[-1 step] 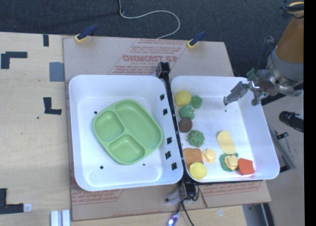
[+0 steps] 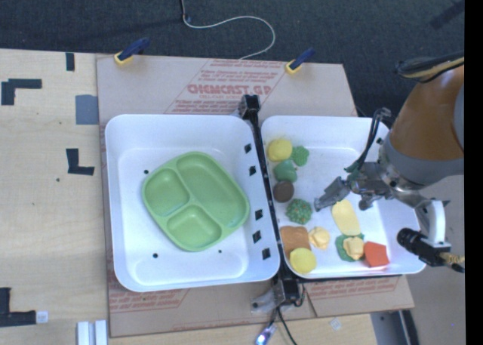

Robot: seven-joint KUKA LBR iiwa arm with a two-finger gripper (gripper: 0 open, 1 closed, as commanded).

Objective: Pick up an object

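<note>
While your gripper (image 2: 343, 194) hangs in the right bin (image 2: 324, 126) with fingers spread and nothing between them, the yellow piece (image 2: 347, 219) lies just below, long axis toward the near edge.

2 bins side by side on bench. Left bin (image 2: 121, 185): divided tray (image 2: 195, 200) lying in its middle. Right bin (image 2: 324, 126): toy food pieces (image 2: 290, 185) clustered along left wall & near edge. Gripper (image 2: 349, 189) over right bin's middle, poss. touching a flat piece (image 2: 346, 217) just below it. Arm (image 2: 426, 132) comes in from the right.
</note>
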